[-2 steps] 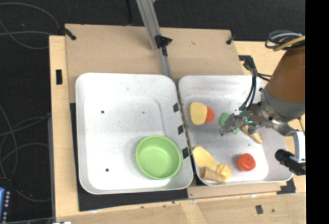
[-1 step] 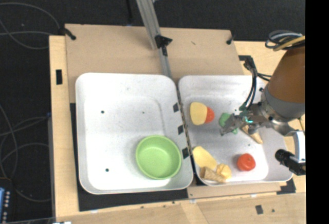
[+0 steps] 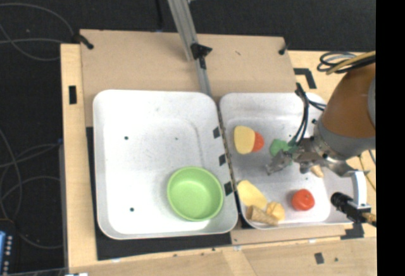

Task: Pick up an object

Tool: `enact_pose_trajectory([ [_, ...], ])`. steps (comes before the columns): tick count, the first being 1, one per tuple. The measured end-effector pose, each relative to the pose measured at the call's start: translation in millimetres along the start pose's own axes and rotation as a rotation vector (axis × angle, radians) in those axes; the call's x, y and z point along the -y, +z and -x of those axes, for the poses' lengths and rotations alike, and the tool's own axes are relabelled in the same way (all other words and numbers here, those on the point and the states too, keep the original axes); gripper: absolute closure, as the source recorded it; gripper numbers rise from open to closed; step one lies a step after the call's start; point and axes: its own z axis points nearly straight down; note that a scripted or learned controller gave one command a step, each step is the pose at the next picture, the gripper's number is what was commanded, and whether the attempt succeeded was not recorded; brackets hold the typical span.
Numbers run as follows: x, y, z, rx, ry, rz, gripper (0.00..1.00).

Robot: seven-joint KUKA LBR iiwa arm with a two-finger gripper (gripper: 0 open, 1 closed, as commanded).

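**Objects crowd the right bin; pincer low beside the green piece**

Objects lie in the right bin (image 3: 266, 104): a yellow-and-orange piece (image 3: 245, 140) at 10 o'clock, a small green piece (image 3: 278, 147) near centre, a red ball (image 3: 303, 199) at 5 o'clock, and yellow pieces (image 3: 258, 201) against the 7 o'clock edge. The pincer (image 3: 283, 157) sits just beside the green piece; whether it is open or closed cannot be told. The left bin (image 3: 126, 123) holds a green bowl (image 3: 195, 193) at 5 o'clock, with open floor elsewhere.

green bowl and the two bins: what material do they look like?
Green bowl: likely plastic, one uniform lime colour, smooth, matte with soft shading. Left bin and right bin: probably moulded plastic, white, rounded corners, faintly speckled or scuffed. Metal can't be ruled out.
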Motion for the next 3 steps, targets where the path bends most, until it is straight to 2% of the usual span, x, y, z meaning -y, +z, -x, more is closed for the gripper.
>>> enact_pose_trajectory([
  [1, 6, 54, -8, -0.002, -0.001, -0.003, 0.00],
  [2, 6, 67, -6, 0.001, 0.001, 0.003, 0.00],
  [3, 5, 56, -6, -0.002, 0.006, 0.008, 1.00],
])
